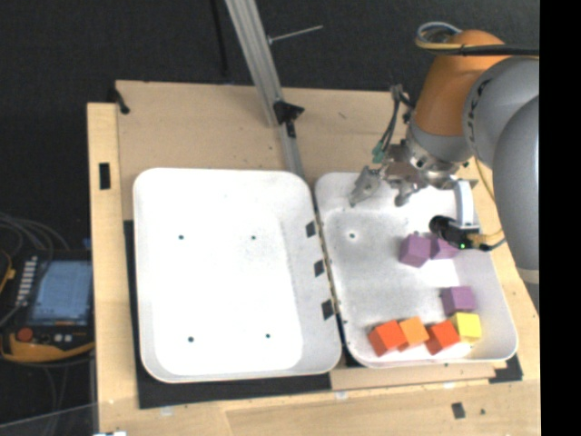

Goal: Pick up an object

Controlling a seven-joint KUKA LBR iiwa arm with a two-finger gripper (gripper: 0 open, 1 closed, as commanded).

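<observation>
Jaws (381,189) stand spread apart with nothing between them: you can see one grey finger (364,187) angled toward the left and the other pointing down just right of it, both hanging over the upper left corner of the right bin (349,271). They touch no block.

Your nearest candidate is the purple block (417,249), lying in the upper middle of that bin, below and to the right of the jaws and well clear of them. A second purple block (459,299) lies lower, near the bin's right wall. Just beneath it sits a yellow block (468,325), touching a red block (443,336) on its left. Further left along the lower wall you see a light orange block (414,331) pressed against a darker orange block (388,337).

Look above the jaws and you find the arm (454,89), its orange band ending in a grey wrist, with the grey body coming in from the right. A small black part with a green light (457,234) hangs beside the first purple block.

To the left, the left bin (222,271) shows only a few dark specks. Both bins rest on the pale wooden worktop (109,243), and a slanted metal rail (259,57) crosses its far edge.
</observation>
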